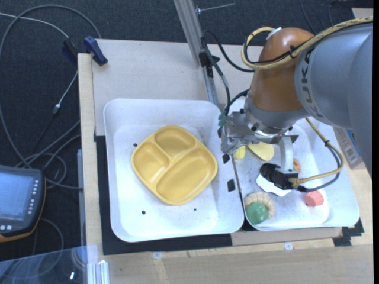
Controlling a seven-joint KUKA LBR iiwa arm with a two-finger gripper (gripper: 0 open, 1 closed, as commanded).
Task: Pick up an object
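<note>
Yellow plate (pixel 174 172) fills left bin (pixel 118 116); right bin (pixel 339 201) holds green toy (pixel 258 209).

Yellow divided plate (pixel 173 164), white left bin (pixel 124 118), green-and-tan toy (pixel 259 208), orange-red block (pixel 314 199), pale yellow slice (pixel 261 152), orange-banded grey arm (pixel 334 76)

Yellow three-compartment plate (pixel 174 164): lies flat, open side up, mid left bin (pixel 118 120), turned at a slant. Right bin (pixel 346 203): pale yellow piece (pixel 261 152) toward its left side, partly covered; green round thing with tan rim (pixel 259 207) at near-left corner; small red-orange lump (pixel 314 199) near right wall.
</note>
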